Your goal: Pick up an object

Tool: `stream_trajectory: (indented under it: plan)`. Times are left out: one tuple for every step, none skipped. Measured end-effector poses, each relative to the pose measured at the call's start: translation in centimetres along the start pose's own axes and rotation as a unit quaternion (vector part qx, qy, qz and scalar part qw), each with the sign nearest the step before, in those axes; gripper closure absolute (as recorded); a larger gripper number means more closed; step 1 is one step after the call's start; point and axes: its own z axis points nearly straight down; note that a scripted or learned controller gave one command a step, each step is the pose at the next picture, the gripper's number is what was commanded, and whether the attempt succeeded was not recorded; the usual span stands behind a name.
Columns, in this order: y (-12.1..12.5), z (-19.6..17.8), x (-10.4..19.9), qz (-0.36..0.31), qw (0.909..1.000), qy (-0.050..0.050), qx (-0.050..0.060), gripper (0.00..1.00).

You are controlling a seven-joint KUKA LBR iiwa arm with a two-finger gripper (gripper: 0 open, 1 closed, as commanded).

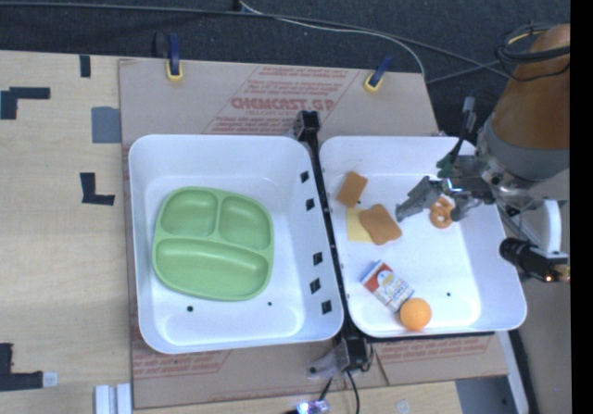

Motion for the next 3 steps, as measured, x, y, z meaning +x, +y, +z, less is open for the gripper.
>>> stream_trajectory:
  plan:
    - [0.2,-0.6,0.0,-0.002,1.0000,-0.001,-0.006,0.00]
    - [-0.6,5.4,0.2,-0.001,1.0000,-0.001,-0.004,0.00]
    - [-0.6,11.6,0.1,-0.001,1.0000,0.000,-0.003,0.00]
